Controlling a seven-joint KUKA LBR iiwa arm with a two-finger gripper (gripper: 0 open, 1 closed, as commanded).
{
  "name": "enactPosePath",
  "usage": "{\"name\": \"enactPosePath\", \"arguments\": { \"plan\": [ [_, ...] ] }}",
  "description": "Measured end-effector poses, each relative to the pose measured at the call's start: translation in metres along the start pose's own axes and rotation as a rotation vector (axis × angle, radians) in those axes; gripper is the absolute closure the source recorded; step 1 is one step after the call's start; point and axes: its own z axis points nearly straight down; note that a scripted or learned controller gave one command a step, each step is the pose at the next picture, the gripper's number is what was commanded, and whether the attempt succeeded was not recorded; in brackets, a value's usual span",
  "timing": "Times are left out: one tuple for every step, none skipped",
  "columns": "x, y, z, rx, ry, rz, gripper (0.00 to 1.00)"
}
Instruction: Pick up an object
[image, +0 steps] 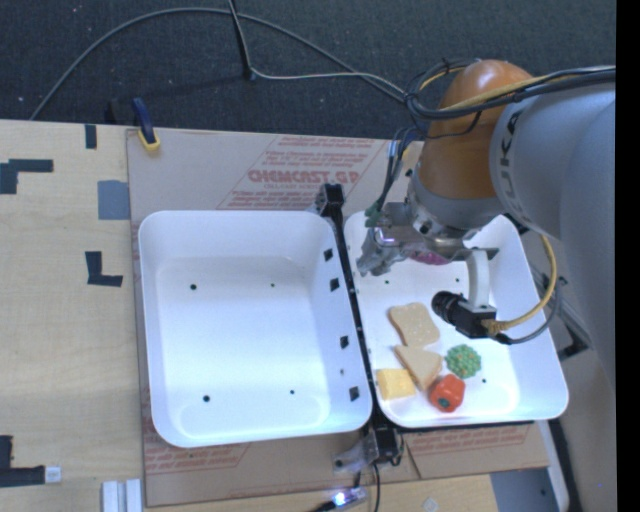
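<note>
**Claw could close on nothing**

The claw (378, 252) hangs near the right bin's (530, 400) top-left corner; its grip state I cannot tell. The bread slice (413, 323), cheese (395, 383) and tomato (447, 392) lie below-right, apart from it.

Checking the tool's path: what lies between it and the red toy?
In the camera view, bread slices lie between the tool and the red toy.

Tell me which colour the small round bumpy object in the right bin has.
Green. The bumpy object shows clearly in the camera view, just above the red-orange piece.
</note>
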Motion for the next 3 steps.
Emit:
{"name": "enactPosePath", "arguments": {
  "plan": [
    [0.024,-0.006,-0.173,-0.002,-0.002,0.008,1.0],
    [0.077,0.007,-0.096,0.024,-0.005,0.009,1.0],
    [0.074,0.008,-0.101,0.017,-0.006,0.012,0.0]
  ]
}}
